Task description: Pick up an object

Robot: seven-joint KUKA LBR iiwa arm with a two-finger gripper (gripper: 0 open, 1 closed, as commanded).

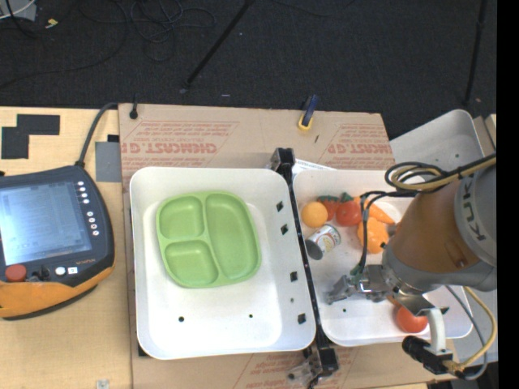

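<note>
In the right bin (345,335): gripper (347,288), jaw state unreadable, low over bare floor. Just beyond it, a can (325,239) and orange ball (315,213), likely targets.

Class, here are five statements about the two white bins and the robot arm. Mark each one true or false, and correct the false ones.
1. The green tray lies in the left bin. True.
2. The green tray has three compartments. True.
3. The arm reaches over the left bin. False: over the right bin.
4. A small can lies in the right bin. True.
5. The green tray holds an orange ball. False: the ball is in the right bin.
</note>
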